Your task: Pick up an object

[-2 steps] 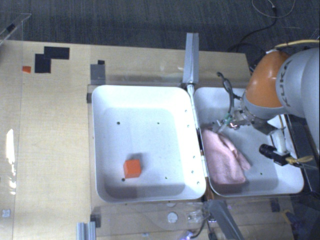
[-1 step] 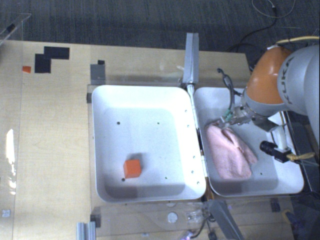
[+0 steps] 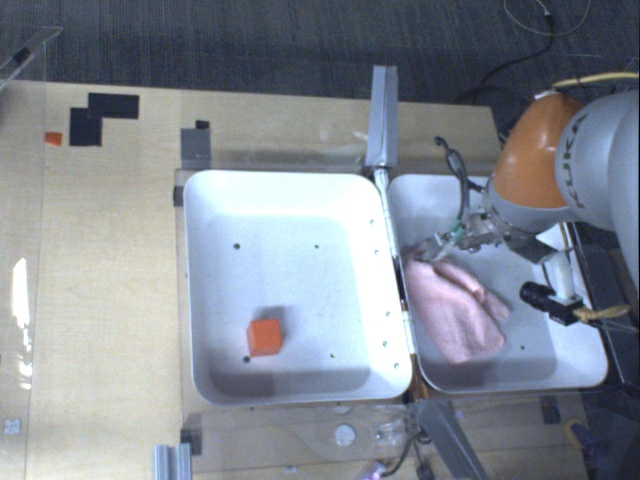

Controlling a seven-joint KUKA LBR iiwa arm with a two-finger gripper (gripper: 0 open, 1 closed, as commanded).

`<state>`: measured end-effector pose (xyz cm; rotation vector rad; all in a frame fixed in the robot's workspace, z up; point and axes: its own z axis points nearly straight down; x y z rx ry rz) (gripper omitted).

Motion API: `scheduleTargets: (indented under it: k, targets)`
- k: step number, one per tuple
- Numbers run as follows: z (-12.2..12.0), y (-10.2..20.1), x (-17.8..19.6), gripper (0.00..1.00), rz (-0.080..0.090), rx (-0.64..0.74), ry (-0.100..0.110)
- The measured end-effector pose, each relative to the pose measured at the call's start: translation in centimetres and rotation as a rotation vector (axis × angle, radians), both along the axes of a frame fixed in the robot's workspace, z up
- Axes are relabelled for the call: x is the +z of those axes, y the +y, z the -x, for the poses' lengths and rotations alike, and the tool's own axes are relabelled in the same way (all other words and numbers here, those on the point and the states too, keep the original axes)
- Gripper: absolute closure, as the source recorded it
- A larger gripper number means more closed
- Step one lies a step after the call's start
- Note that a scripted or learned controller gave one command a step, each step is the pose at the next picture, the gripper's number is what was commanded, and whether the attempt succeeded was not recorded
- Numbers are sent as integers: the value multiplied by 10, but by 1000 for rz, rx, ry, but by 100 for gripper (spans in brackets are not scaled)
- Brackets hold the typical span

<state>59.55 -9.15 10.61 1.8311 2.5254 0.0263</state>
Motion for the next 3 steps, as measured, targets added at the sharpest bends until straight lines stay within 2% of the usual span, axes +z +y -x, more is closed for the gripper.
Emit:
scheduleTargets:
  k: [1,2,3]
  targets:
    - [39,-15,-12,0,4,73,2]
    - [36,-12,0,100,1,77,-4]
    - [29,-69,69,100,7,171,18]
